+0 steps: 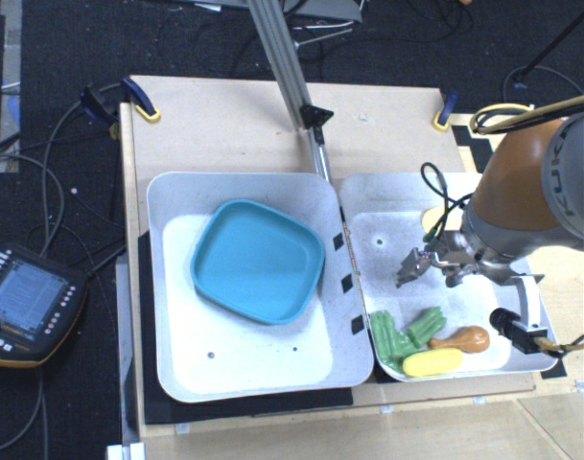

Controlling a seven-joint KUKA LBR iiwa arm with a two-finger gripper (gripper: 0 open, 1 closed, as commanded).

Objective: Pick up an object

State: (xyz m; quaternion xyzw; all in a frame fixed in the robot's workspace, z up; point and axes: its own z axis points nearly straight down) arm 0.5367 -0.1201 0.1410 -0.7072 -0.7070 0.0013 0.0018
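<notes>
From my station I see the counter (224, 132) carrying two shallow white bins side by side. The left bin (176, 353) holds a blue square plate (258, 262), lying flat and slightly turned, in the upper middle part of that bin.

The right bin (387, 209) sits just beside it, right of centre in the frame. Along its lower edge I count a small cluster of things: green pieces that look like toy vegetables (402, 332) at the lower left of the bin, a yellow item (432, 362) right below them against the bin's bottom rim, and a brown and orange piece (461, 338) touching the yellow one's upper right side. A pale yellow object (433, 220) shows partly near the bin's upper right, half hidden by the arm.

The arm (531, 185) comes in from the right of the frame, its orange band over the right bin's edge. The gripper (413, 268) hangs above the middle of the right bin, pointing toward the left, above and apart from the cluster at the bottom. Its fingers look slightly parted, and I see nothing between them.

A black handheld pendant (28, 300) lies on the dark floor at the far left.
</notes>
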